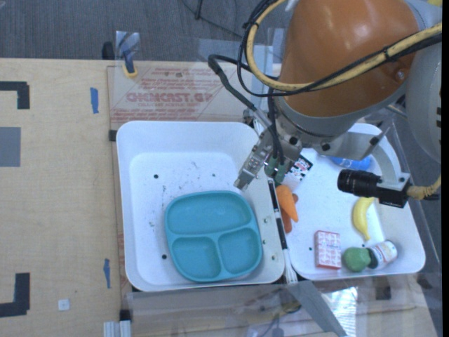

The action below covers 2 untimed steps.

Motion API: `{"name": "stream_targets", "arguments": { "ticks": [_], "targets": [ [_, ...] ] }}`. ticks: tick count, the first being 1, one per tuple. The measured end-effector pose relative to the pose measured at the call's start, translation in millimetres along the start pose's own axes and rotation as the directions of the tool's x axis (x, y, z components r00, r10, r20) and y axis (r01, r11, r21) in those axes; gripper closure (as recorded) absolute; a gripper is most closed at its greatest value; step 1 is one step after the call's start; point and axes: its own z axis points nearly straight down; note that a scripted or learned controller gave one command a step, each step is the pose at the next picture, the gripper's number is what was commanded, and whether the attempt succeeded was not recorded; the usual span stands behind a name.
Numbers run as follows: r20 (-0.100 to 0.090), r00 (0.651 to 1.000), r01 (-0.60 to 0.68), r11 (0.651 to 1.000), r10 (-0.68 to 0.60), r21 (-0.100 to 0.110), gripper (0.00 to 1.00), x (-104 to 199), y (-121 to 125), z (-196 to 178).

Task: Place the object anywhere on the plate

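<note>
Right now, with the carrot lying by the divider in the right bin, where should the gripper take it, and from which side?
Probably across the carrot's thick middle, coming straight down from above. It lies flat and lengthwise along the right bin's left wall, so close the fingers across its narrow width. The wall side looks tight for a finger.

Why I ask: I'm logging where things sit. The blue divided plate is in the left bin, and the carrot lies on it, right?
Not quite. The camera view shows the blue divided plate in the left bin, but the carrot lies in the right bin, by the wall between the two, not on the plate.
</note>
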Motion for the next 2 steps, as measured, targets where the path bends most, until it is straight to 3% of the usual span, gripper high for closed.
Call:
{"name": "stream_targets", "arguments": {
  "ticks": [1, 2],
  "targets": [
    [-0.001, 0.992, -0.122, 0.992, 0.122, 0.0, 1.0, 39.1, 53.1, 116.0],
    [0.0, 0.987, -0.159, 0.987, 0.159, -0.001, 1.0, 18.8, 26.6, -53.3]
  ]
}}
